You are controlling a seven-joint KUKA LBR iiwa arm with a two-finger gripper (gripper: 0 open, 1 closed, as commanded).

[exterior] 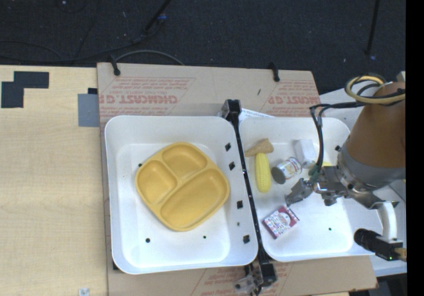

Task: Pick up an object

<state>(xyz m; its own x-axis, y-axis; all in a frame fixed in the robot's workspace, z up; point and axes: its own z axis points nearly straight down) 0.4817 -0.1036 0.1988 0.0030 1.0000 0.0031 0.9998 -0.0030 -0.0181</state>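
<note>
From my remote station I note, first, the left bin (126,235) carrying a yellow divided plate (183,185), lying flat. The right bin (331,238) holds the candidates: a corn cob (263,172) near the divider, a tan piece (259,148) just above it, a small can (288,169) on its side, and a red packet (280,221) lying flat toward the front. The gripper (299,193) hangs low between can and packet; whether it is clenched or released I cannot tell. I judge the corn cob the best target: light, rigid, slightly slippery, best taken across its middle.
</note>
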